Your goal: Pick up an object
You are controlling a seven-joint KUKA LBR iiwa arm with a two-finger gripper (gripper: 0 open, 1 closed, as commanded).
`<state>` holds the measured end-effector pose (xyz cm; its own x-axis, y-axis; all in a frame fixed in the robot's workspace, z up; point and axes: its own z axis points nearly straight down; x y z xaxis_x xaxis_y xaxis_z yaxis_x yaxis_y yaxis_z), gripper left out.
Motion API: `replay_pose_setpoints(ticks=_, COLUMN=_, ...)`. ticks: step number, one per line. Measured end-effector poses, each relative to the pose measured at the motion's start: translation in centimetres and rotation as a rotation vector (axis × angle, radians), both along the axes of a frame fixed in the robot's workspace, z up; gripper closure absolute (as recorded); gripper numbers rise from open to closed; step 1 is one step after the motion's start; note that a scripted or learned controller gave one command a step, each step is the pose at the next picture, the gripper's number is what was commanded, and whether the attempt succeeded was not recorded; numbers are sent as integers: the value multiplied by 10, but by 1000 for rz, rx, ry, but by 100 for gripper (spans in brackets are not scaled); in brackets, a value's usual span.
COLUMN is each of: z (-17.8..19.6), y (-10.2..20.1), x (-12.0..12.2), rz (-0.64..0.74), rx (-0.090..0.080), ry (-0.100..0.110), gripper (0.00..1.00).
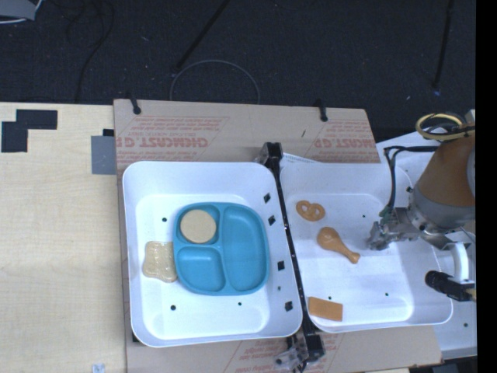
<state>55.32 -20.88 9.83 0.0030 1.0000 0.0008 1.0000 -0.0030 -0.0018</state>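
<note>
Nothing is picked up yet. The gripper (378, 235) hangs low in the right bin (388, 305), just beside the drumstick (337, 244). Whether its jaws are released or clenched cannot be told.

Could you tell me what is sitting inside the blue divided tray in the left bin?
The blue tray holds a round tan cookie-like disc in its upper-left compartment. No items show in the other compartments. Whatever lies beneath the tray or the disc is covered.

Bench and floor from above

Dark carpet-like floor (233, 37) crossed by thin black cables (213, 72) fills the top — below it a pale wood bench (54, 247) with black and grey patches, and a brown printed cardboard sheet (233, 134).
</note>
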Motion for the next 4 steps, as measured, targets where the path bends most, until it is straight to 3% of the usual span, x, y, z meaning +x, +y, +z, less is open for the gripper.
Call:
replay_pose_setpoints(ticks=3, z=146, y=-1, x=6, rz=5, rx=-2, ry=-4, gripper=100)
replay_pose_setpoints(ticks=4, z=141, y=58, x=-8, rz=7, rx=2, ry=2, gripper=100)
